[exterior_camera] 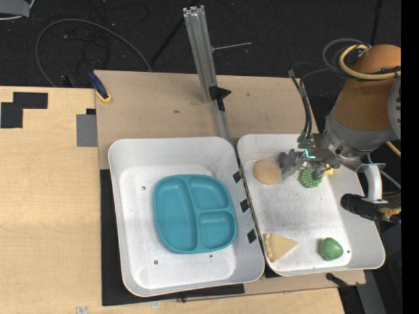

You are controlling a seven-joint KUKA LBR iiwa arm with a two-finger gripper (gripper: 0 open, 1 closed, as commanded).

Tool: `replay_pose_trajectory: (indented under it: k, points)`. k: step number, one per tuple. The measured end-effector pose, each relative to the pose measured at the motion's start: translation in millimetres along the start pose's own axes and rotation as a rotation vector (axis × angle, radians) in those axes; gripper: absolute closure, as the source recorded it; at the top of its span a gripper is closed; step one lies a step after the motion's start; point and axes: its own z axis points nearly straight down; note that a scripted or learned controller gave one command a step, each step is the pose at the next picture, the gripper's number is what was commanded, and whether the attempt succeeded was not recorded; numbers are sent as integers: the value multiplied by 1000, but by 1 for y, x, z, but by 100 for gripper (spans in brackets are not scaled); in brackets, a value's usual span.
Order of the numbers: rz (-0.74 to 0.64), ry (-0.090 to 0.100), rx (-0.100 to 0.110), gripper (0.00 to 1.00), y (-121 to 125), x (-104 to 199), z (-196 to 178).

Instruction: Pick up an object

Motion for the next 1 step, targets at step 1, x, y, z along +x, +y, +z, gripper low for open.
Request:
replay_pose_trajectory:
  k: [1]
  points:
    - [0, 0, -3, 0, 1, 0, -1]
